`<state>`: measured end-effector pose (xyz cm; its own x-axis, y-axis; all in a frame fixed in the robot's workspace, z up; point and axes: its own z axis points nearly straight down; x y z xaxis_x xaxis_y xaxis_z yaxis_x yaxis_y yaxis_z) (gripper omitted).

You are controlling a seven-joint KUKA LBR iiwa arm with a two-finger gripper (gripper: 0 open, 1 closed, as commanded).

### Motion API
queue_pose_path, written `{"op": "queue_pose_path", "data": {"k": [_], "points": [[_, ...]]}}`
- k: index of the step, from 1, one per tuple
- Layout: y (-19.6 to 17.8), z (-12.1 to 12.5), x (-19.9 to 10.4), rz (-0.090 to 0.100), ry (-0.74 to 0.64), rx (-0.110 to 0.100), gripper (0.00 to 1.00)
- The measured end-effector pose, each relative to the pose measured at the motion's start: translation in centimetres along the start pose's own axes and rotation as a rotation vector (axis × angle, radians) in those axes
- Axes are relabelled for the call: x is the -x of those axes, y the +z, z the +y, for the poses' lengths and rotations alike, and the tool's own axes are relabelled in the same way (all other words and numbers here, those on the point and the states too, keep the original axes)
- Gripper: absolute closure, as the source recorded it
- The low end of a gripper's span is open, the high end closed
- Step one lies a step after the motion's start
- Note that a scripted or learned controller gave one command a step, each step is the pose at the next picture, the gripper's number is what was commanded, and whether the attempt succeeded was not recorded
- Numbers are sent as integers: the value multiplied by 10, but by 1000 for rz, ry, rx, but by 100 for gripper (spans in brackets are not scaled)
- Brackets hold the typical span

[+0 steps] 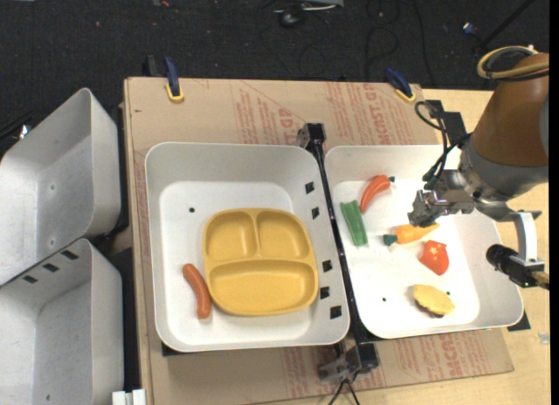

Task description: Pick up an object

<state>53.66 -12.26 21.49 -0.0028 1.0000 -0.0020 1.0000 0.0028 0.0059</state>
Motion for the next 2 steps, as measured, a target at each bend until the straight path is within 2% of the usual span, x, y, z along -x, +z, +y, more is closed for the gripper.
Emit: {"op": "queue_pose_path", "data": {"k": [2], "points": [[0, 0, -105, 4, -6, -7, 100]]}}
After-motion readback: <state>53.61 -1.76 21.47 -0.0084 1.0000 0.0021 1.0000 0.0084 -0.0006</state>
